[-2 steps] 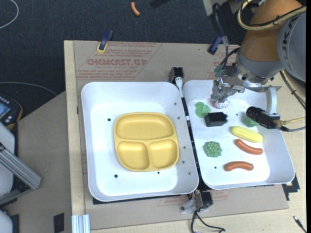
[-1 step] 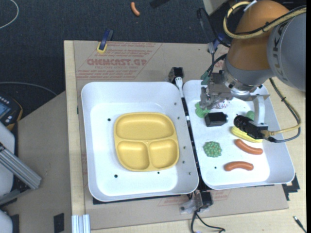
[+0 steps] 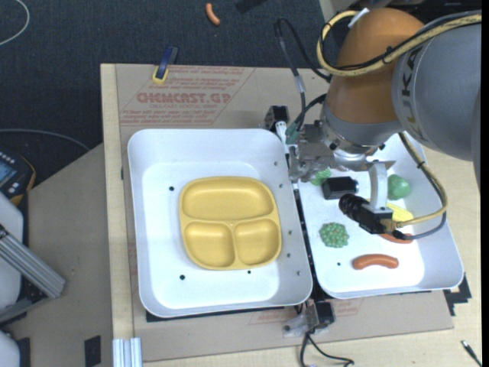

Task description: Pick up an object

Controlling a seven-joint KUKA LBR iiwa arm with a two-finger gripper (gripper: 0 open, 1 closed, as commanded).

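The right bin (image 3: 442, 272) holds a green knobbly broccoli piece (image 3: 333, 235), an orange sausage (image 3: 374, 262) near its front, a round green object (image 3: 398, 186) at the right, a yellow piece (image 3: 401, 215) and a red sliver (image 3: 398, 238). My gripper (image 3: 312, 164) hangs low over the right bin's back left corner, close to the wall between the bins. The orange wrist band covers most of it. A small green bit (image 3: 320, 176) shows just below the gripper; whether it is held is unclear.
The left bin (image 3: 153, 205) holds a yellow divided plate (image 3: 229, 222) in its middle. A blue and yellow tool (image 3: 163, 65) lies on the cardboard behind the bins. A small orange item (image 3: 212, 13) lies on the dark floor beyond.
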